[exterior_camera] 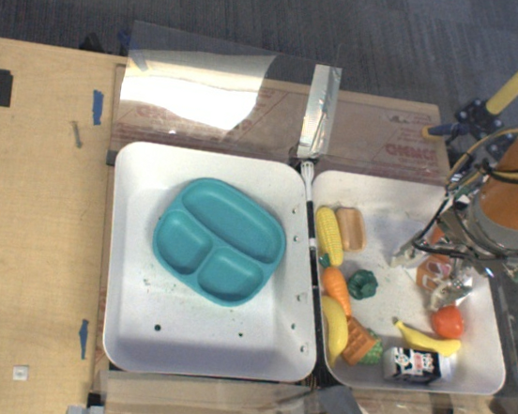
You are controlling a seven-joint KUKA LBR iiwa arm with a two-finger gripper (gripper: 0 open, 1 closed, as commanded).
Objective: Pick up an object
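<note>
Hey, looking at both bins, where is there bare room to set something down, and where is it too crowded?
Left bin: bare floor rings the teal divided plate, widest along the near edge and left side. Right bin: a small open patch lies between the green toy and the pincer. It is crowded along the divider, where corn, carrot and other toys line up, and near the banana.

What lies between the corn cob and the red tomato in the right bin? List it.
In the camera view, between the corn cob and the red tomato sits a dark green toy on bare white bin floor.
</note>
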